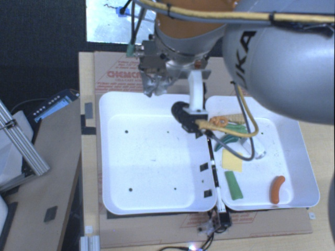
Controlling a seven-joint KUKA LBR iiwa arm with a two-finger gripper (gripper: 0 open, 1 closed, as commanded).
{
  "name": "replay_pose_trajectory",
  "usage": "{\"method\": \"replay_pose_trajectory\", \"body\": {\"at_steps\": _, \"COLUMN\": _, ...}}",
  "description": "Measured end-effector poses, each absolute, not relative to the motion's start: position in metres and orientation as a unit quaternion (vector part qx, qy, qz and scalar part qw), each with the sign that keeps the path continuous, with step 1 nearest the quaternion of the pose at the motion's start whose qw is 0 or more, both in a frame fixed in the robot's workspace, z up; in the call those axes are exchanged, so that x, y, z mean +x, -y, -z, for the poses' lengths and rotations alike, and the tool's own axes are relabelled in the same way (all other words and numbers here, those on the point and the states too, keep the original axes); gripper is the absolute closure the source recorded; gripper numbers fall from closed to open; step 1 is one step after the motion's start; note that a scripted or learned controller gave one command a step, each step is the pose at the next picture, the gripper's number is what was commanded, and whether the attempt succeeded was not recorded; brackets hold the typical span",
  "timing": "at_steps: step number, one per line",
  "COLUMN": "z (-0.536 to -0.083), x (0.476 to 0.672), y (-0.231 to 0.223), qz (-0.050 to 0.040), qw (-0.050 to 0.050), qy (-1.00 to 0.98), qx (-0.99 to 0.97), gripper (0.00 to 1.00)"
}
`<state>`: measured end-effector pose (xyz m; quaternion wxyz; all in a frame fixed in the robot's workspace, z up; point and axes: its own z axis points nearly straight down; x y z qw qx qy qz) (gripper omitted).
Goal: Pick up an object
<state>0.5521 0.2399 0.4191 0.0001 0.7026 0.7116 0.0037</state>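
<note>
My gripper [153,86] hangs over the back rim of the left white bin [152,161], under the grey and orange wrist, with nothing visibly in it. The loose objects lie in the right white bin [298,156]: a yellow square piece [233,160], a green stick [234,185] near the front, an orange sausage shape [277,189] at the front right, and a small orange ring-like piece [219,122] beside a dark green piece [230,138] at the back left. The arm's bulk hides that bin's back right part.
Both bins sit on a cardboard sheet [112,75] on the bench. A yellow cable [251,132] loops down over the right bin. To the left stand a metal rail [23,150] and a dark device [55,103] on a side table.
</note>
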Motion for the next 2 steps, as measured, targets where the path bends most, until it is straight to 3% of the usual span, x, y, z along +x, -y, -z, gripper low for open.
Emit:
{"method": "replay_pose_trajectory", "body": {"at_steps": 1, "z": -0.509, "x": 0.617, "y": -0.233, "qz": -0.006, "qw": 0.004, "qy": -0.708, "qx": 0.707, "gripper": 1.0}}
{"method": "replay_pose_trajectory", "body": {"at_steps": 2, "z": -0.492, "x": 0.482, "y": -0.236, "qz": -0.0004, "qw": -0.002, "qy": -0.711, "qx": 0.703, "gripper": 1.0}}
